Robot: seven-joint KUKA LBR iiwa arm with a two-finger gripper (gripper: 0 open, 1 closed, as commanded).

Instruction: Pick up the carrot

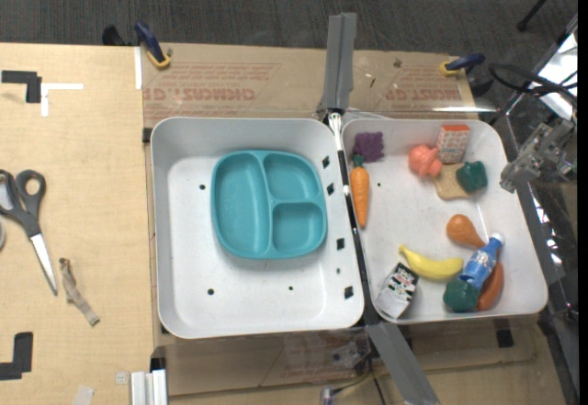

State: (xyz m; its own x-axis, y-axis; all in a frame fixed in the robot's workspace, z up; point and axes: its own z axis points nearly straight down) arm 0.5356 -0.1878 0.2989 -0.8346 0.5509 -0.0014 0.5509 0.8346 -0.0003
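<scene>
we see the carrot [359, 195] lying lengthwise against the left wall of the right bin [524, 238], just below a purple toy [369, 146]. the gripper [533, 160] hovers at the bin's right rim; we cannot tell its state.

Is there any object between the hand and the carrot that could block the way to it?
Seen from above, the carrot lies uncovered against the right bin's left wall. The hand is at that bin's right edge. Between them on the floor lie a pink toy and a green toy; coming down from above looks unobstructed.
</scene>
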